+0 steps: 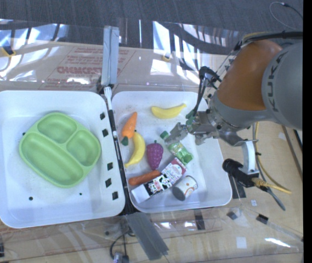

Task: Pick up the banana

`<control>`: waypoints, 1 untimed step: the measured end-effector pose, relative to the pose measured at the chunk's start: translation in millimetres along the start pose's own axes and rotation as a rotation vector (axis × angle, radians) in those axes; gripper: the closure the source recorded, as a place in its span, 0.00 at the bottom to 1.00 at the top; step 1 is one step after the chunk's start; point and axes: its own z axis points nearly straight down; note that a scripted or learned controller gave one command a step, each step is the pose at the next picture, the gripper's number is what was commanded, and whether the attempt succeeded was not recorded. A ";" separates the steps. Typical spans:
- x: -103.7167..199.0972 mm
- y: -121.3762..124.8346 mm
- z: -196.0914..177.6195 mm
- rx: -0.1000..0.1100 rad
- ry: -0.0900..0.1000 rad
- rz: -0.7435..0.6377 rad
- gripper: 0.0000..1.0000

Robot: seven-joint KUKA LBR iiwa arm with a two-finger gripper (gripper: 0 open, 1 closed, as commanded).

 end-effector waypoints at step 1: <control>12.3 54.7 17.4 -0.001 -0.001 0.159 0.00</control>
